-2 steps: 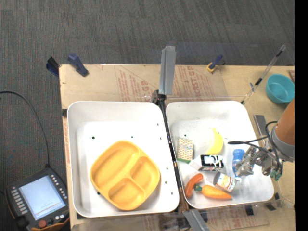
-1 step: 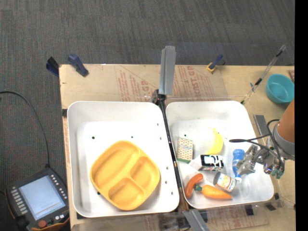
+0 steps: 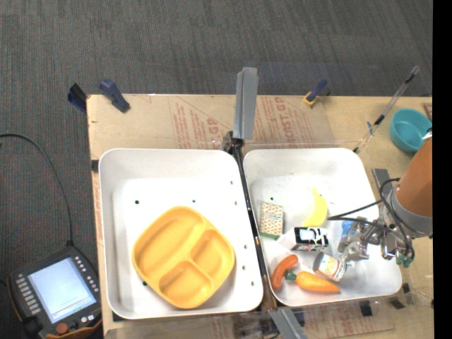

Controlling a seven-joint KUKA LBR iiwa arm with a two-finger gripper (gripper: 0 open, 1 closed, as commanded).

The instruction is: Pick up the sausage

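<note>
Because the sausage (image 3: pixel 284 270) looks like a small toy piece, I judge it light, fairly stiff and smooth-skinned, so it could slip or roll if pinched near an end. It lies near the front edge of the right bin (image 3: pixel 357 162), close to the bin's left wall, tilted, with its lower end touching or almost touching the leafy end of the carrot (image 3: pixel 317 282). A grip across its middle, fingers closing on the two long sides, seems safest; the wall on one side and the carrot on the other leave little room for the fingers.

Just right of the carrot lies a small can (image 3: pixel 330 266), tipped over, and above it a black-and-white pack (image 3: pixel 311 236). The gripper (image 3: pixel 359 244) hangs over the right part of this bin, near the can and well apart from the sausage. How far its fingers are spread I cannot tell, as the metal parts blur together, and nothing is seen clamped in them.

Further back lie a printed packet (image 3: pixel 271 218) and a banana (image 3: pixel 319 208). The bin floor is smooth white and probably slick, so a nudged piece would slide.

In the left bin (image 3: pixel 116 168) rests a yellow divided plate (image 3: pixel 184 256). Beyond both bins the bench (image 3: pixel 176 122) is bare board with clamps, and a teal bowl (image 3: pixel 410 129) stands at the far right.
</note>
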